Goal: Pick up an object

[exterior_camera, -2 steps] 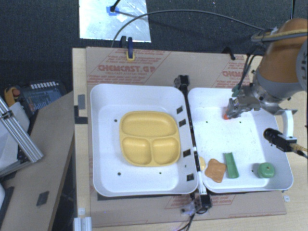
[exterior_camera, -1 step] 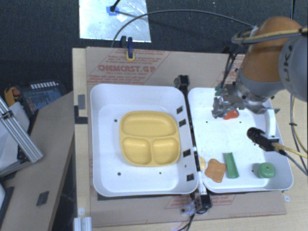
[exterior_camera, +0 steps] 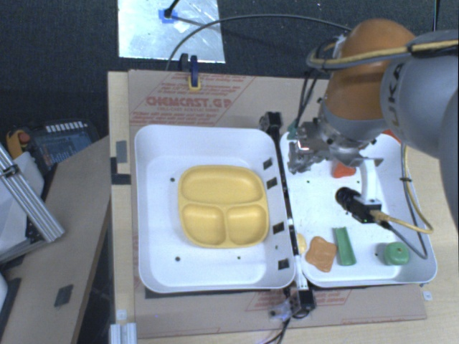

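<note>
1. Bench point(exterior_camera: 79, 213): pale surface carrying a printed cardboard sheet point(exterior_camera: 215, 95), on which both bins stand side by side.

2. Arm point(exterior_camera: 373, 56): grey body with an orange band, entering from the right of the view and bent down over the far part of the right bin.

3. Left bin point(exterior_camera: 154, 213): shallow, white. It contains one item, listed at 5.

4. Right bin point(exterior_camera: 315, 206): shallow, white, touching the left bin along the shared divider. It contains the small items listed at 7 to 10.

5. Yellow tray point(exterior_camera: 221, 205): three compartments, lying flat near the middle of the left bin, clear of all walls.

6. Gripper point(exterior_camera: 305, 153): positioned low over the far left corner of the right bin, just beside the divider. Its opening cannot be told from this view (the wrist body covers it), and no item is seen in its hold.

7. Green bar point(exterior_camera: 343, 246): lying flat near the front wall of the right bin.

8. Orange block point(exterior_camera: 321, 254): just beside the green bar, on its left, near the front wall.

9. Green round piece point(exterior_camera: 394, 253): front right corner of the right bin, apart from the bar.

10. Red-orange piece point(exterior_camera: 343, 170): partly covered by the wrist, near the gripper on its right.
</note>
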